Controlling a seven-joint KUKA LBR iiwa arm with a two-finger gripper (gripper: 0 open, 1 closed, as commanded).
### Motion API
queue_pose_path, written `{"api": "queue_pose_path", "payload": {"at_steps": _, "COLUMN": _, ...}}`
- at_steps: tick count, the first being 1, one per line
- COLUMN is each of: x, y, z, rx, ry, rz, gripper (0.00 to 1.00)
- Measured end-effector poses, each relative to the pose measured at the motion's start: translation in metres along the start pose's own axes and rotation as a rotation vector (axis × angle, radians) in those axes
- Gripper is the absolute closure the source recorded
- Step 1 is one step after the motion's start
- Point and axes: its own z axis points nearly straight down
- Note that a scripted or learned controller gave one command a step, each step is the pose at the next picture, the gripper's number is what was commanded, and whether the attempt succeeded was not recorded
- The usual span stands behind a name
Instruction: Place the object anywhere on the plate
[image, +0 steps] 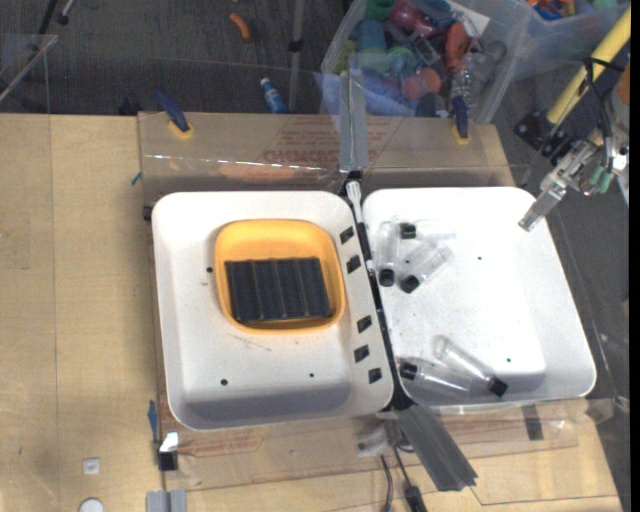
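Above the right white bin's (560, 300) far corner, the end effector (530, 222) hovers, closure indiscernible; it should descend squarely over one clear plastic black-capped vial (465, 365).

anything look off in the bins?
Nothing damaged. The clear plastic tubes with black caps lie scattered on their sides in the right white bin: one cluster by the divider, two near the front edge. The orange plate carries a dark ridged slab.

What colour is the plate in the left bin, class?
The plate is yellow-orange, with a dark ribbed rectangle across its middle, as the camera view shows.
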Motion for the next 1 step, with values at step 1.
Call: {"api": "queue_pose_path", "payload": {"at_steps": 1, "x": 0.0073, "y": 0.0024, "z": -0.0094, "rx": -0.001, "ry": 0.002, "rz": -0.186, "gripper": 0.0}}
